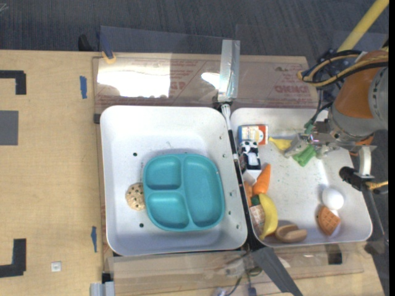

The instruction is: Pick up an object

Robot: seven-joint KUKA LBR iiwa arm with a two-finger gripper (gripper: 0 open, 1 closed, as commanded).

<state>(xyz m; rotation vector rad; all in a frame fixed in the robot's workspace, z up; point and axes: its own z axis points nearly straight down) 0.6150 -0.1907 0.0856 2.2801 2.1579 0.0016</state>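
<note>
My gripper hangs over the back of the right bin, below the arm's orange band. A small green object lies right at the gripper's lower left edge, touching or just under it; whether it is gripped is unclear. A yellow piece lies just left of the gripper. Further off in this bin are a white egg, an orange-brown bread piece, a brown roll, a banana, a carrot and a small printed carton.
The left bin bears a teal divided plate with a cookie at its left edge. A clear panel and metal post stand behind the bins. Cables hang beside the arm at the right.
</note>
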